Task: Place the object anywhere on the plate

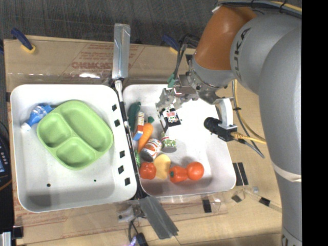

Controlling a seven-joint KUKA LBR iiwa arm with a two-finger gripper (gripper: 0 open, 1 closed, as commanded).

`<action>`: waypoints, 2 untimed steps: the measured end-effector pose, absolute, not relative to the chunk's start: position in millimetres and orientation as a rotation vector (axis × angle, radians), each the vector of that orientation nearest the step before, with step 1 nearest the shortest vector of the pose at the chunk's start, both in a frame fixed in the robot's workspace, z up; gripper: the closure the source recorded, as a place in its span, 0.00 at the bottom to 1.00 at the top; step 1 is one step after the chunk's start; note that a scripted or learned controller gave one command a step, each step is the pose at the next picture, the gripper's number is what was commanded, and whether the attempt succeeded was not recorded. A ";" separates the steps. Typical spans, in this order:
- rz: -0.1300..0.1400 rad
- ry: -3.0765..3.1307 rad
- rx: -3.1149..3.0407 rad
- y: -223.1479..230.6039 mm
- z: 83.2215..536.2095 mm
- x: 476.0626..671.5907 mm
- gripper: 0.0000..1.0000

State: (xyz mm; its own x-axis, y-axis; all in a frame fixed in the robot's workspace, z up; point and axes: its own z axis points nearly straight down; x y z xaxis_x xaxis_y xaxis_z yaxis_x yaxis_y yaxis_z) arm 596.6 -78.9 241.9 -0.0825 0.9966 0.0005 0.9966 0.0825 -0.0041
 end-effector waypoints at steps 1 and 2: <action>0.008 -2.178 -2.257 -40.0 189.9 588.9 1.00; 0.007 -2.178 -2.258 -40.1 190.3 589.1 0.00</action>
